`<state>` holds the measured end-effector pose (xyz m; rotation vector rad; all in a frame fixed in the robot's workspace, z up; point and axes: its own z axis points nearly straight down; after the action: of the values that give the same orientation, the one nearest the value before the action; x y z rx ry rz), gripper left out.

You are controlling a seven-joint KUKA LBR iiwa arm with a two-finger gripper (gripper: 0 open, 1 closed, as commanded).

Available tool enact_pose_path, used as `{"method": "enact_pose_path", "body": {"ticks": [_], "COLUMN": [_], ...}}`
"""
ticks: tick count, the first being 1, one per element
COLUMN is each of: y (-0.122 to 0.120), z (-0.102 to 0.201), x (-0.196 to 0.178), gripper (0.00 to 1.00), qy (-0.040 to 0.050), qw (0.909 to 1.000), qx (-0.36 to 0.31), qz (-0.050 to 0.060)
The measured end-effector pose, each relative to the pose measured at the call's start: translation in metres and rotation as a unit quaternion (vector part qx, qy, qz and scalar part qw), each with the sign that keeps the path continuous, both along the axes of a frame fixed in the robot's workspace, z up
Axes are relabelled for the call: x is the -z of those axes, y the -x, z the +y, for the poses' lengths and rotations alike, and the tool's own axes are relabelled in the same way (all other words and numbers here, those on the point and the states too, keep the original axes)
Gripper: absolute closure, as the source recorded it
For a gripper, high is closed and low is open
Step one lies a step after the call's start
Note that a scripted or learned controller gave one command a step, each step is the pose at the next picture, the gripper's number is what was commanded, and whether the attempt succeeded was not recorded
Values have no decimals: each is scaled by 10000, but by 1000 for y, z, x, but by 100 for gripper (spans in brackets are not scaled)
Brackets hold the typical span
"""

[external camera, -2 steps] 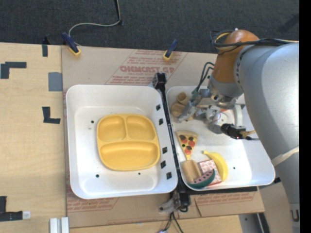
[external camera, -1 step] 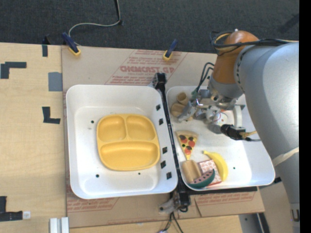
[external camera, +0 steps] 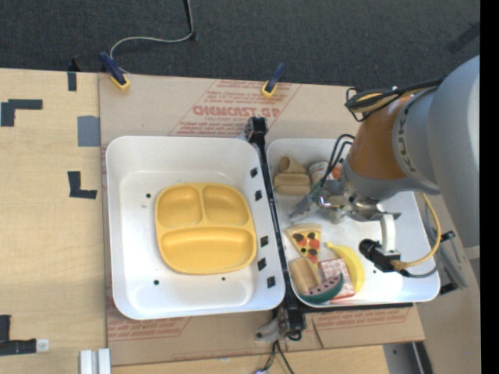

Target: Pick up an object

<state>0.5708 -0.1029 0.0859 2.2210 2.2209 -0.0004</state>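
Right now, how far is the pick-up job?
Nothing looks picked yet. The gripper is low in the right bin, beside the wooden block; no object is seen between its fingers. The pizza slice and banana lie there. Grasping and lifting remain.

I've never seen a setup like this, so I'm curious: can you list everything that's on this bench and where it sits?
Shallow white plastic bins: two, white, side by side on the bench; left bin, right bin.
Yellow divided plastic plate: one, yellow, middle of the left bin.
Toy pizza slice: one, yellow with red spots, right bin, near the divider.
Toy banana: one, yellow, right bin, front.
Toy watermelon slice: one, red and green, right bin, front edge.
Tan wooden blocks: a few, tan, right bin, back.
Spring clamps: two, blue and yellow, on the cardboard's back edge.
Grey robot arm with an orange band: one, over the right bin.
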Motion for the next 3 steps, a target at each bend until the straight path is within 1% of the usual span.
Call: {"method": "enact_pose_path", "body": {"ticks": [1,2,3], "y": [42,6,-56], "z": [1,5,8], "x": [-1,0,1], "gripper": [0,0,0], "qy": [6,1,-1], "qw": [10000,10000,10000], "qx": [-3,-4,2], "qz": [-27,-14,22]}}
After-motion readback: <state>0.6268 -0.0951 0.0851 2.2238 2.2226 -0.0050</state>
